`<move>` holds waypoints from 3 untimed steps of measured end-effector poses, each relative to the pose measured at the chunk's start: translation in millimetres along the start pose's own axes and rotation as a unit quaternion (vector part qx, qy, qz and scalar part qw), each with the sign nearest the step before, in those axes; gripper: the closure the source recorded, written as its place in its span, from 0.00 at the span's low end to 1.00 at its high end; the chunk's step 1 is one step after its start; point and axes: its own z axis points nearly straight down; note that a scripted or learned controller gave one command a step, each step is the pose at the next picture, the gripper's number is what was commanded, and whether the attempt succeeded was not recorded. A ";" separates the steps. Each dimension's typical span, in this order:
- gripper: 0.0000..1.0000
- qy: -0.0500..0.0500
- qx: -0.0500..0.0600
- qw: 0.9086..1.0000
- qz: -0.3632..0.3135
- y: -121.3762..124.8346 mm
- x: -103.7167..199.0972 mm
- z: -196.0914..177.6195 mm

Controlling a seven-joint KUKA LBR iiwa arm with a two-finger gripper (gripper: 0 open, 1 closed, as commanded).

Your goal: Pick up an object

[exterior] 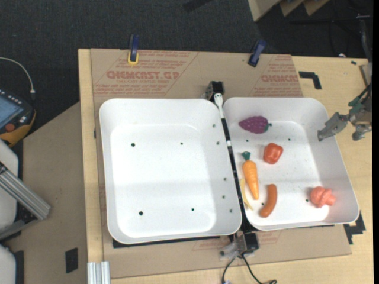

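Observation:
The right bin (314, 152) holds several small toy foods. A purple bunch of grapes (254, 123) lies near its far edge, with a red pepper (272, 153) just in front of it. An orange carrot (251, 178) lies along the bin's left wall, and a pale yellow piece (246, 199) pokes out beside its tip. A brown-orange sausage (269, 200) lies at the front, and a pink lump (321, 197) sits in the front right corner. My gripper (343, 130) hovers over the right bin's far right rim, open, with nothing between its fingers.
The left bin (118, 158) sits flush against the right one. Both rest on a cardboard sheet (195, 70) held by a yellow clamp (133, 55) and a blue clamp (256, 53) at the far edge. A cable (237, 265) runs off the front.

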 end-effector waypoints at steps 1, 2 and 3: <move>1.00 -0.001 -0.002 1.000 0.000 0.6 -0.2 -10.9; 1.00 -0.003 -0.008 1.000 -0.001 -35.3 6.3 -141.6; 1.00 0.003 0.005 1.000 -0.003 -34.1 69.1 -46.4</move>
